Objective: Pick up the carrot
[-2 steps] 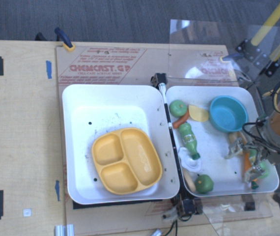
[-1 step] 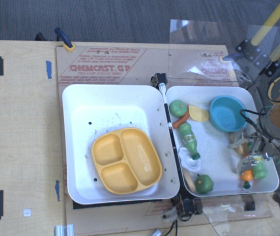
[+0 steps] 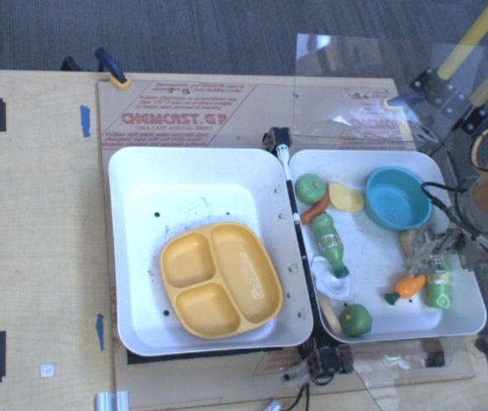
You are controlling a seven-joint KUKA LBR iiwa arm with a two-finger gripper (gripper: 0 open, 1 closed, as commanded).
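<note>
A yellow plate [image 3: 219, 279] fills the left bin [image 3: 133, 187]; the carrot [image 3: 409, 287] lies at the right bin's [image 3: 471, 315] four o'clock, beside the gripper [image 3: 432, 255].

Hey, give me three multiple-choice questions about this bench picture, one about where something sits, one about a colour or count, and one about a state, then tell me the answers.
1. Where does the yellow three-compartment plastic plate lie?
A. in the left white bin
B. in the right white bin
C. on the wooden bench outside both bins

2. What colour is the round plastic bowl at the far side of the right white bin?
A. red
B. blue
C. white

3. In what state is the small orange toy carrot?
A. lying on the right bin's floor
B. resting inside the bowl
C. set on the yellow plate

Answers:
1. A, the plate rests on the floor of the left white bin.
2. B, the bowl is plainly blue.
3. A, the carrot lies on the bin floor near the arm's end effector.
</note>
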